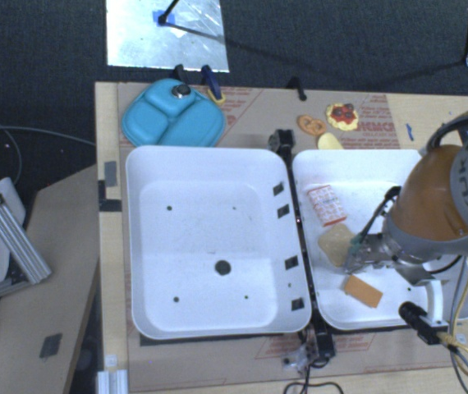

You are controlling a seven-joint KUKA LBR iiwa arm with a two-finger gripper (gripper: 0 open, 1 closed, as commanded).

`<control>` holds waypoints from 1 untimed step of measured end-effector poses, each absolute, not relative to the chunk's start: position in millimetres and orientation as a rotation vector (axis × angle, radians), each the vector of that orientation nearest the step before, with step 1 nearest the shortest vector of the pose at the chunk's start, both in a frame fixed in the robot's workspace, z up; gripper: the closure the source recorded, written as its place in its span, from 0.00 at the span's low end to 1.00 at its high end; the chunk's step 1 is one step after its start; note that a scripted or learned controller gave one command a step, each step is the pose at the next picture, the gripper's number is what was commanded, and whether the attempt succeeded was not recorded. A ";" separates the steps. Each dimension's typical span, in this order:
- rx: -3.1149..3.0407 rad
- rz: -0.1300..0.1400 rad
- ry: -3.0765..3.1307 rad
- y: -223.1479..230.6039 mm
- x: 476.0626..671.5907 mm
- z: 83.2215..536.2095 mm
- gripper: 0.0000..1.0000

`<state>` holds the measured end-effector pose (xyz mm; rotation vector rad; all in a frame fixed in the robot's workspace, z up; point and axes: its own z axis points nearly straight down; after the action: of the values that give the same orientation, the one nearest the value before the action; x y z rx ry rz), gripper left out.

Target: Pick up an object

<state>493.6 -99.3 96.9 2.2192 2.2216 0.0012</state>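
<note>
In the right bin [357, 164] lie a white card with red print [326, 203], a pale tan piece [335, 244] and an orange block [363, 290]. My gripper [357, 259] hangs low over the bin, just right of the tan piece and above the orange block. The arm's orange band [435, 194] and grey wrist cover the bin's right half. Nothing shows between the fingers from this angle.
The left bin [209, 245] is beside it, with a dark spot [222, 268] on its floor. Behind the bins sit a blue lidded tray [173, 115], a small cookie [309, 125], a red-topped pastry [342, 116] and a yellow piece [329, 142]. A black clamp [283, 140] sits between the bins.
</note>
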 end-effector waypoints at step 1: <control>2.216 0.018 2.228 -117.0 490.5 88.3 1.00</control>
<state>490.5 -117.0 88.3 2.2157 2.2278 0.0182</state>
